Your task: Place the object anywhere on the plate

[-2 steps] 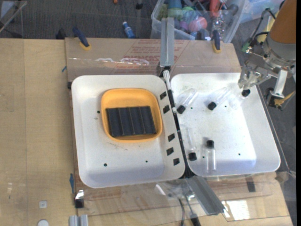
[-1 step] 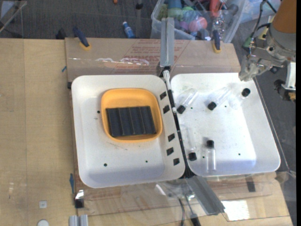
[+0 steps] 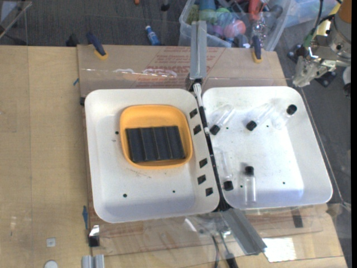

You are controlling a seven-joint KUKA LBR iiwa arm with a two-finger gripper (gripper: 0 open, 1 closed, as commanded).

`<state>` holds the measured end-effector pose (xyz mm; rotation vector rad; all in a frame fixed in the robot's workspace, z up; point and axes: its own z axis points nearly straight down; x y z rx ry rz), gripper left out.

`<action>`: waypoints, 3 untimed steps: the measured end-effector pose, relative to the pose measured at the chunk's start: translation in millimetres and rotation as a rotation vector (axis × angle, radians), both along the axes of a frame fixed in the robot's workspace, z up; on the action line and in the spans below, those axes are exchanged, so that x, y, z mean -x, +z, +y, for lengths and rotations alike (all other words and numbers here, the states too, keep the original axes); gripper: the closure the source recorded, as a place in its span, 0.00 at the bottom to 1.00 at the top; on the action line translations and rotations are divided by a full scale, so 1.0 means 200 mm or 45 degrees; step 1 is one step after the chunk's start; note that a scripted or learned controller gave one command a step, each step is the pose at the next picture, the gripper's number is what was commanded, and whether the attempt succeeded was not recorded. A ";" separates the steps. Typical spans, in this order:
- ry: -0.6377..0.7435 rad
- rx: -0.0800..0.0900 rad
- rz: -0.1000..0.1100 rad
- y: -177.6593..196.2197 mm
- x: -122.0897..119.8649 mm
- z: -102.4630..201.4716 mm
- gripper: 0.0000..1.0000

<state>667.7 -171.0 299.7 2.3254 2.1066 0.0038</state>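
Observation:
An orange plate point(image 3: 155, 119) with rounded corners lies in the left white bin point(image 3: 106, 183). A black ribbed rectangular object point(image 3: 155, 143) rests flat on the plate and covers most of its middle. My gripper point(image 3: 310, 67) hangs at the upper right, beyond the far right corner of the right bin point(image 3: 304, 166) and well away from the plate. Nothing shows between its fingers.
Several clear vials with black caps lie in the right bin, among them one by the divider point(image 3: 220, 119), one at the far right point(image 3: 283, 113) and one near the front point(image 3: 249, 184). A clear tub of colourful items point(image 3: 237, 10) stands behind the bins.

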 end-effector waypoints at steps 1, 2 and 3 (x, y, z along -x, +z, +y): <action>0.401 0.003 -0.002 0.17 0.00 -0.16 1.00; 0.794 0.006 -0.003 0.63 0.00 -0.26 1.00; 1.178 0.008 -0.004 0.69 0.00 -0.25 1.00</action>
